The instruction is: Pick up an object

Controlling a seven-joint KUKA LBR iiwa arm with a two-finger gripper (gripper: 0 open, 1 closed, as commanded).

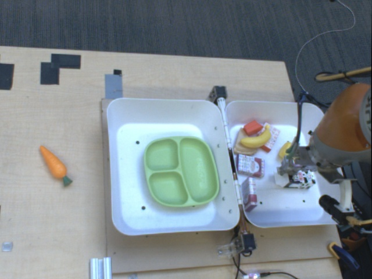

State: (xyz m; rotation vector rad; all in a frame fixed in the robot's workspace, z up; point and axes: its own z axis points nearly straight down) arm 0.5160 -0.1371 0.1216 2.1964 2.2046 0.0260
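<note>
The right bin (289,215) holds a yellow banana (256,139) lying against a red piece (253,127), a dark red and white packet (250,165), a second small packet (250,194) near the divider, and a small yellow item (284,150). My gripper (292,172) is low in the right half of this bin, just left of a small white object with dark marks (304,180). The grey wrist and its orange band (347,121) hide part of the bin's right side.
The left bin (118,173) holds a light green divided plate (180,171). A toy carrot (53,164) lies on the wooden bench far left. Cables and clamps (343,211) sit at the right bin's outer edge.
</note>
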